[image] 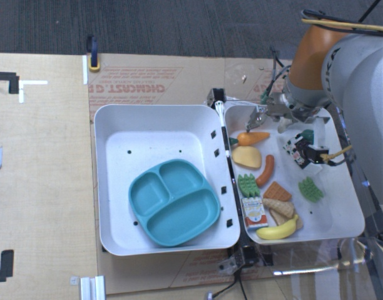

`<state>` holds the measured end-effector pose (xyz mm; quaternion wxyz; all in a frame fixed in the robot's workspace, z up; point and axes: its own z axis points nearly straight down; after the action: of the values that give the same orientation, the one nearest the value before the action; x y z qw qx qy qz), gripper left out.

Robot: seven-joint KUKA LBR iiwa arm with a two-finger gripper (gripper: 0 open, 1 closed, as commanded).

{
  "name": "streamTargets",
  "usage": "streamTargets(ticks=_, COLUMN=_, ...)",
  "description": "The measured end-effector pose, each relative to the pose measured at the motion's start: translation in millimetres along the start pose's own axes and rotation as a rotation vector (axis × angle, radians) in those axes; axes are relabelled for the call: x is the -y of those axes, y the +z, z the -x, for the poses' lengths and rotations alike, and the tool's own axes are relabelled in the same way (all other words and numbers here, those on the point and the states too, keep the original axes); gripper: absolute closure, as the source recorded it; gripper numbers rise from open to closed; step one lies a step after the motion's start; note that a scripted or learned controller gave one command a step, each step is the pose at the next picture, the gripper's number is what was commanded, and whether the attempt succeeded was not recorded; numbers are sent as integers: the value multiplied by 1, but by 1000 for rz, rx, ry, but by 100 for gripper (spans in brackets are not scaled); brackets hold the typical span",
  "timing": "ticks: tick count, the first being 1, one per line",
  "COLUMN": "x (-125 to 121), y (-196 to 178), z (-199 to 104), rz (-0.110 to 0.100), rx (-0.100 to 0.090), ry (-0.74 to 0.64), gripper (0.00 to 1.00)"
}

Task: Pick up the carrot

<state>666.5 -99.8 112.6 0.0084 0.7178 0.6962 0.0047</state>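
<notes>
On the left of the counter [41, 167] sits a white bin [116, 124] holding a blue divided plate [174, 202], which lies toward the bin's near right corner. Just beside it to the right, the second white bin [342, 217] carries a scatter of toy food. The carrot [253, 138] lies on its side near that bin's far left corner, its thick end to the left and its tip pointing right. Just below it sits a pale yellow rounded piece [247, 157], with a reddish sausage [265, 170] beside it, a green ridged piece [247, 185] lower down, a small carton [253, 211] below that, a waffle-like orange piece [277, 192], and a banana [278, 230] near the front wall. Farther right lies a green leafy piece [311, 189]. The pincer [259, 115] hangs above the carrot's far side, close to it, though whether it touches cannot be told, and its fingers are too small and cluttered to tell how far apart they stand; nothing is seen between them. The grey arm [360, 86] with its orange band [313, 55] reaches in from the right.
</notes>
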Motion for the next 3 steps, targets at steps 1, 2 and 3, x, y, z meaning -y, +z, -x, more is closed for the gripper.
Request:
streamTargets(ticks=1, x=18, y=22, z=-7, rz=-24, rx=-4, ry=58, gripper=0)
streamTargets(ticks=2, x=67, y=21, z=-5, rz=-27, rx=-2, ry=331, gripper=0)
streamTargets(ticks=3, x=78, y=21, z=2, rz=-27, rx=2, ry=637, gripper=0)
